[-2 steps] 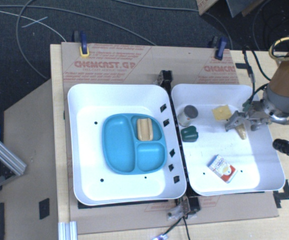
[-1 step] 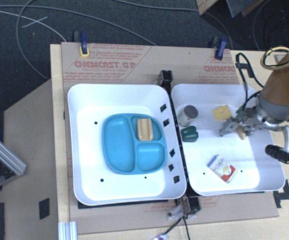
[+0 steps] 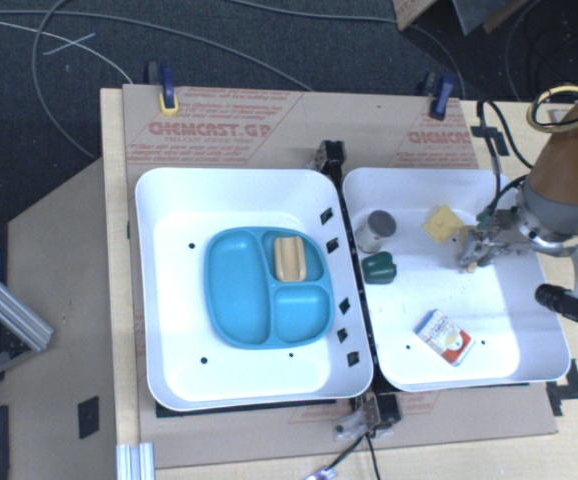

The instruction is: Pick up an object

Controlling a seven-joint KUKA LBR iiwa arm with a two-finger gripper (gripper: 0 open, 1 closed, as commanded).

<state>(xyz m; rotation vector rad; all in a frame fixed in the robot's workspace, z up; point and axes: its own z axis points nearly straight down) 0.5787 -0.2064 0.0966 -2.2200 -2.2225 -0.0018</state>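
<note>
1. Hand [image 3: 472, 251] low inside the right bin [image 3: 529, 363], near the bin's far right part, reaching in from the worktop's right edge on the grey arm [image 3: 559, 183] with its orange band.
2. Fingers too small and blurred to read: cannot tell how far apart, and nothing visibly held between them.
3. Just beside the hand, toward the bin's far edge: a yellow sponge-like block [image 3: 442, 223], apparently not gripped. Touching or merely close, cannot tell.
4. Farther toward the divider between the bins: a grey cylindrical can [image 3: 374, 228], and just in front of it a small dark green object [image 3: 377, 266].
5. Toward the right bin's near edge, well apart from the hand: a small white packet with red and orange print [image 3: 443, 336].
6. In the left bin [image 3: 169, 268], well apart from everything above: a blue divided tray [image 3: 266, 286] with a tan block [image 3: 289, 258] in its far right compartment.
7. Step in hand, judged from the layout: reaching down for a grasp, most likely on the yellow block as nearest candidate; lift not yet begun.
8. Next move probably calls for centring over the chosen object, closing around it, then rising straight up clear of the bin floor.
9. Likely risk: closing beside the block rather than around it, or nudging it toward the bin wall.
</note>
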